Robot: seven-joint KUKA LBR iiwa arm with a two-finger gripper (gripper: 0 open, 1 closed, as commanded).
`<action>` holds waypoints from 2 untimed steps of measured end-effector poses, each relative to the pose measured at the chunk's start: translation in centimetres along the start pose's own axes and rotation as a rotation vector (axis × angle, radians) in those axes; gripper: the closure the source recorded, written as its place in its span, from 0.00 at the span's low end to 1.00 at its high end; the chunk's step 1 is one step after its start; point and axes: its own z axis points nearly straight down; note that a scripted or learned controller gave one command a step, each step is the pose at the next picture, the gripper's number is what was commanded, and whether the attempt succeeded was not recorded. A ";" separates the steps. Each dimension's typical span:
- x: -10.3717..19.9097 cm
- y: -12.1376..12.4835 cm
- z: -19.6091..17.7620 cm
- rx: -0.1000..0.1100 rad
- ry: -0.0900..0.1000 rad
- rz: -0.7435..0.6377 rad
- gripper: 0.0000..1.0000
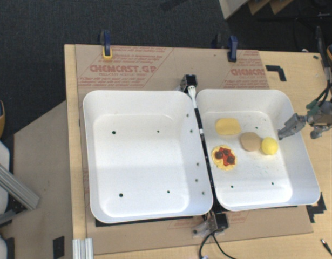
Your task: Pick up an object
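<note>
The right bin [295, 182] holds several small items. A flat pale-yellow piece [228, 126] lies near its middle back. A tan round piece [250, 142] sits beside a small yellow ball [269, 145], the two touching or nearly so. A yellow disc with red spots [224, 157] lies toward the bin's left wall. My gripper [302, 124] reaches in over the bin's right rim, just right of and a little behind the yellow ball, apart from it. Nothing is seen held in it.
The left bin [101, 144] stands next to the right one, their rims meeting along a black strip [201, 139]. Both rest on a brown board [155, 63] held by blue clamps [106, 38] at the back. Cables hang at the far right.
</note>
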 end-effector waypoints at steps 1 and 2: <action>-3.2 -0.5 15.7 0.013 0.004 0.003 0.00; -2.3 7.9 9.2 -0.011 -0.004 -0.006 0.00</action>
